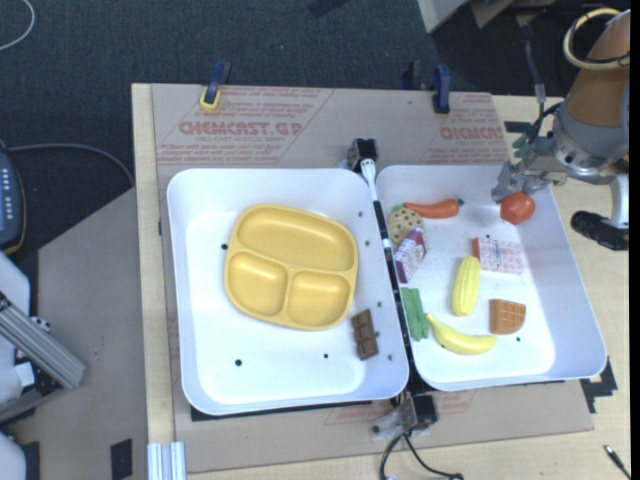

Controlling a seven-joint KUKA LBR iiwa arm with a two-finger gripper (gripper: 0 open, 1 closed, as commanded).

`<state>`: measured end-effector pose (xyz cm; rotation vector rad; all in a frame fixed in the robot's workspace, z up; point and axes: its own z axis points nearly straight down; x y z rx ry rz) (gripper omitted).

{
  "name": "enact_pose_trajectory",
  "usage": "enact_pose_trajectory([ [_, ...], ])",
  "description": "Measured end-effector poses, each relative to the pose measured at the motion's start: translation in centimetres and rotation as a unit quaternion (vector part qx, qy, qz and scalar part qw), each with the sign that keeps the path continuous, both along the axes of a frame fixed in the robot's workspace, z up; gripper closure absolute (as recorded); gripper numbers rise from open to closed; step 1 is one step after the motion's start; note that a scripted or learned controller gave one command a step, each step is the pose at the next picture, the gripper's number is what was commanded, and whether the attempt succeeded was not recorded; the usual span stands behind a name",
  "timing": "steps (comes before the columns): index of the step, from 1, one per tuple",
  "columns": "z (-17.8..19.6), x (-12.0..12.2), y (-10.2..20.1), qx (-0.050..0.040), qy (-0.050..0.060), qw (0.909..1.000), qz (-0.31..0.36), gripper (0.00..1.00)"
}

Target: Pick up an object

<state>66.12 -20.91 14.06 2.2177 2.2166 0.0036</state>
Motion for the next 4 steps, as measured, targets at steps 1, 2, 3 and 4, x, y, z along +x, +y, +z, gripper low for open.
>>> enact_pose_trajectory([
  [1, 4.6, -0.3, -0.5, -0.0004, -0.001, 1.0000, 0.000, 1.00],
  [2, 8.8, -0.2, -0.5, -0.0003, -0.001, 1.0000, 0.001, 1.00],
  [3, 9.2, -2.7, 4.4, 0.0023, 0.004, 1.0000, 0.002, 1.00],
  [4, 10.0, -4.2, 10.0, 0.0030, 0.004, 1.0000, 0.003, 1.00],
])
